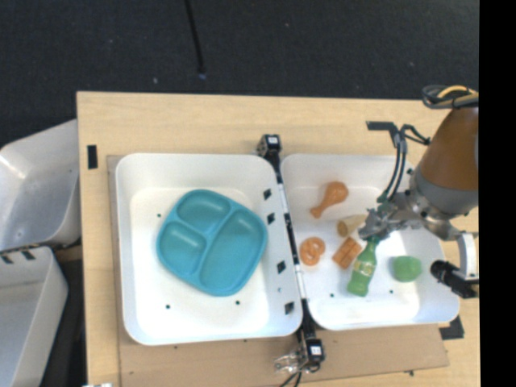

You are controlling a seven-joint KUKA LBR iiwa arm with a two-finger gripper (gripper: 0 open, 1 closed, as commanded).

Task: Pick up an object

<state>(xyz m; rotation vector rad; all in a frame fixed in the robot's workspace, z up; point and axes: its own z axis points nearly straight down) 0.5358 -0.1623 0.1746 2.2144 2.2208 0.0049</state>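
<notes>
Bench w/ two white bins, right bin (347, 317): my gripper (377, 226) hovers just above green bottle (362, 269) neck, finger spread can't tell; step approx. approach, nxt needs descent + close on neck, I judge.

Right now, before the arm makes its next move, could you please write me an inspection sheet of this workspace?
Surface: wooden bench bearing two white bins, left bin and right bin, side by side.
Job's things: in the right bin, a green bottle, a green lump, an orange drumstick-shaped toy, an orange round piece, an orange block.
Clutter: blue divided plate in the left bin.
Grippers: hand low over the right bin, near the bottle's top; finger state unclear.
Cables: dark cables along the arm; a thin black line on the dark floor.
Surroundings: white containers left of the bench.
</notes>
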